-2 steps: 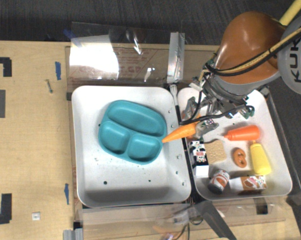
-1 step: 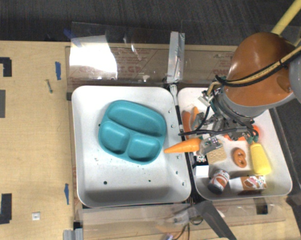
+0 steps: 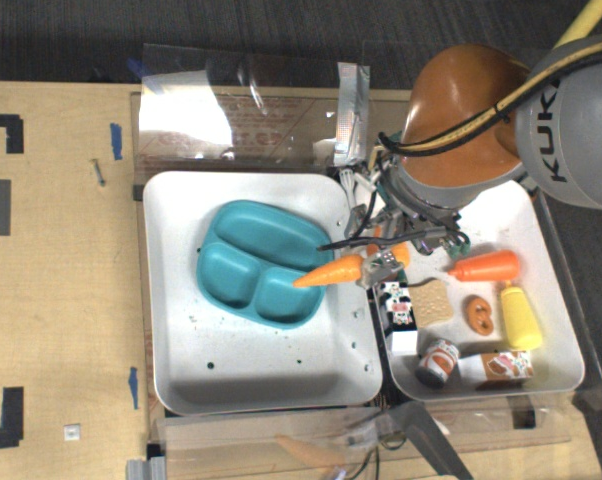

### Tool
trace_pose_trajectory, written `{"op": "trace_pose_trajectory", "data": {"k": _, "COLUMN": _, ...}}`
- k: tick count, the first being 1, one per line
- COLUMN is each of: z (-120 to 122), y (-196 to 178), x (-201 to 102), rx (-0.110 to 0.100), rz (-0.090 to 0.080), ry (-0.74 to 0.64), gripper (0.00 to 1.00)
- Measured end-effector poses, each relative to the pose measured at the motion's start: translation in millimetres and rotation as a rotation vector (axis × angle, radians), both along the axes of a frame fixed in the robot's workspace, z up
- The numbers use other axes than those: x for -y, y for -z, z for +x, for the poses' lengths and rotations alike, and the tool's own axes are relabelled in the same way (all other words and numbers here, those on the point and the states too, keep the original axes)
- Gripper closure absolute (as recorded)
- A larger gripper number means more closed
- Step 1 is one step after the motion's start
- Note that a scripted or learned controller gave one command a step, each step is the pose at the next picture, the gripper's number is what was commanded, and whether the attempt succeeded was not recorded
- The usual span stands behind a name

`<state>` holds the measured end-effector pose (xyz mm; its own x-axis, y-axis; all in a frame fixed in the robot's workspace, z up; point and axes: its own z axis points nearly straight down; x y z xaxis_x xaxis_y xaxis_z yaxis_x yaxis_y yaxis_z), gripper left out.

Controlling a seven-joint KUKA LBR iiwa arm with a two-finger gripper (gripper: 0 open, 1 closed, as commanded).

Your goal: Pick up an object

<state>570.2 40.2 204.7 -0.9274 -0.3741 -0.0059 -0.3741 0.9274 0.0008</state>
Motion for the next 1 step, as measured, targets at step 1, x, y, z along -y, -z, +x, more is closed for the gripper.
{"op": "trace_pose_trajectory", "data": {"k": 1, "z": 65.8, "y": -57.6, "x": -23.9, "rx": 0.007, "rz": 0.0, "ry": -0.002, "gripper": 1.0}}
